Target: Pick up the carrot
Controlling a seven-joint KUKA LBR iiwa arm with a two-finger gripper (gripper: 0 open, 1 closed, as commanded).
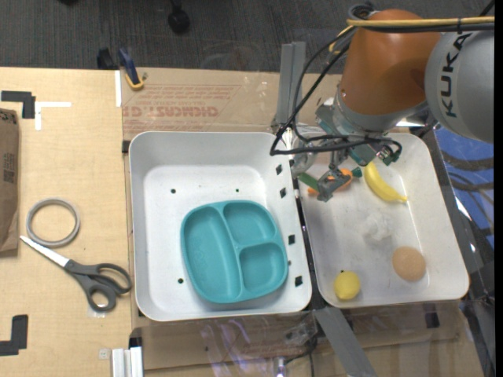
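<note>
Dark carpet lay behind the bench, where cardboard and a light wooden top carried two white bins side by side. The arm hung low over the far end of the right bin, its gripper hidden among cables and its own body, so how far it stood open could not be told. Just below the gripper lay the carrot, a small orange piece with a green end, on the bin floor near the dividing wall; whether the tool had any hold on it was not visible. To the tool's side sat a banana, and nearer the camera a lemon and a brown egg-like ball. Across the divide, a teal sectioned tray rested in the left bin. By my judgement the approach looked made, with the grasp and the lift unconfirmed.
</note>
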